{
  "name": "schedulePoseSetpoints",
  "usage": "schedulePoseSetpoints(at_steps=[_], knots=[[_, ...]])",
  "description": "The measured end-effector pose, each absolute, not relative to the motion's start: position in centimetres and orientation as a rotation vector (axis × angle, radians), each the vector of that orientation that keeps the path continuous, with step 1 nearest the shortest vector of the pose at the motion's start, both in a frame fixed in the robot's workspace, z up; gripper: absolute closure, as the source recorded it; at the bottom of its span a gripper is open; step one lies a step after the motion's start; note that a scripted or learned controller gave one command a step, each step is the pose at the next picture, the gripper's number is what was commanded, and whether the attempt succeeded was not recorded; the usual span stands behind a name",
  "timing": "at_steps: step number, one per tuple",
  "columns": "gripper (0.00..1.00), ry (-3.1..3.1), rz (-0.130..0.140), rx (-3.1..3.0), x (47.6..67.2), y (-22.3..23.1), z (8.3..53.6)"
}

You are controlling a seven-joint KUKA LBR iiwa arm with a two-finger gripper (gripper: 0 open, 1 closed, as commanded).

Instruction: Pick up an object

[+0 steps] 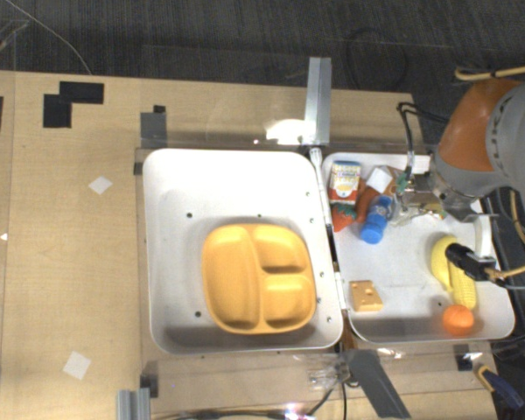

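At the right bin's far end the gripper hovers beside a blue bottle; its state I cannot tell; light, rigid, probably slippery, best pinched across its body

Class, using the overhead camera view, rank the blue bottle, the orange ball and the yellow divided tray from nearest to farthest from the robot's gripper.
Measured from the gripper, at the far side of the right bin:
1. Blue bottle, just beside it toward the left.
2. Orange ball, at the right bin's near right corner.
3. Yellow divided tray, across in the left bin.
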State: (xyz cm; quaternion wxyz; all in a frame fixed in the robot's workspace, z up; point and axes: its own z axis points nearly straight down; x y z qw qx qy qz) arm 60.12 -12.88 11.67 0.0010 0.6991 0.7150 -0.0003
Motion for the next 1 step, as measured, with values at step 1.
schedulePoseSetpoints(at_steps=[1], knots=[[0.00, 2.244, -0.003, 2.195, 60.10, -12.92, 11.65]])
